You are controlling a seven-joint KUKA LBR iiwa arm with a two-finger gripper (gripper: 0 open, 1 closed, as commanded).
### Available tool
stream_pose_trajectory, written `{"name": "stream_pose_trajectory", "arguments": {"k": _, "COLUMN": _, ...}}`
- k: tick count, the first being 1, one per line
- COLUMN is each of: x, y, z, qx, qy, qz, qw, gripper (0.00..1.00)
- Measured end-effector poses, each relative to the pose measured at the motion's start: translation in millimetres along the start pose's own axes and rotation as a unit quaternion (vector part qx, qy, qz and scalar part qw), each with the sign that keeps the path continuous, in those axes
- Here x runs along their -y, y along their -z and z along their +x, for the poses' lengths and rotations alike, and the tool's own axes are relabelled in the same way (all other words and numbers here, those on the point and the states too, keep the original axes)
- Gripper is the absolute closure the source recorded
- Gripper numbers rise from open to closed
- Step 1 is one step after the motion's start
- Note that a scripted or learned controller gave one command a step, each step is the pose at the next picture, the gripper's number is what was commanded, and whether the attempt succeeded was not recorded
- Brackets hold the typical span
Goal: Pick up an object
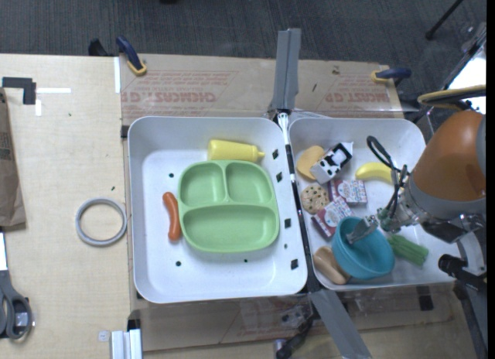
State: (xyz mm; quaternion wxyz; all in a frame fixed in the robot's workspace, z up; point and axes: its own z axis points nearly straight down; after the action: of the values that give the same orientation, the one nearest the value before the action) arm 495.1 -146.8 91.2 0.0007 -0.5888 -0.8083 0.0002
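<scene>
Dark grey carpet beyond the far edge of the desk [62, 141], pale wood at left, printed cardboard under the bins.

Left bin [147, 272]: white, shallow, touching the right bin [410, 131] along a shared middle edge.

Arm [452, 168]: grey with an orange band, entering from the right, wrist lowered over the right bin's near half. Jaws down at the inner rim of the blue bowl [371, 261]; released or clenched, cannot tell.

Green divided plate [228, 214]: centred in the left bin, three compartments.

Blue bowl: near side of the right bin, directly beneath the jaws, between a tan bread roll [329, 266] at left and a green vegetable piece [408, 251] at right.

Yellow squeeze bottle [232, 150]: lying on its side just beyond the plate.

Orange sausage [173, 216]: just left of the plate.

Grey ring [101, 220]: on the desk, left of the left bin.

Right bin, far half:
- banana [373, 170]
- black-and-white carton [334, 160]
- yellowish wedge [309, 162]
- cookie [313, 196]
- two small printed packets [348, 192], near the bowl

Blue-and-yellow clamp [131, 56]: far left corner of the cardboard.
</scene>
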Motion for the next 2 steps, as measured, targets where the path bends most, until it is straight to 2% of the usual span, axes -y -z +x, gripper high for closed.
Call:
{"name": "stream_pose_trajectory", "arguments": {"k": 1, "x": -1, "y": 11, "z": -2, "qx": 0.001, "qy": -0.003, "qz": -0.002, "qw": 1.0, "gripper": 1.0}}
{"name": "stream_pose_trajectory", "arguments": {"k": 2, "x": -77, "y": 160, "z": 70, "qx": 0.001, "qy": -0.079, "qz": 0.0, "qw": 0.9969, "gripper": 1.0}}
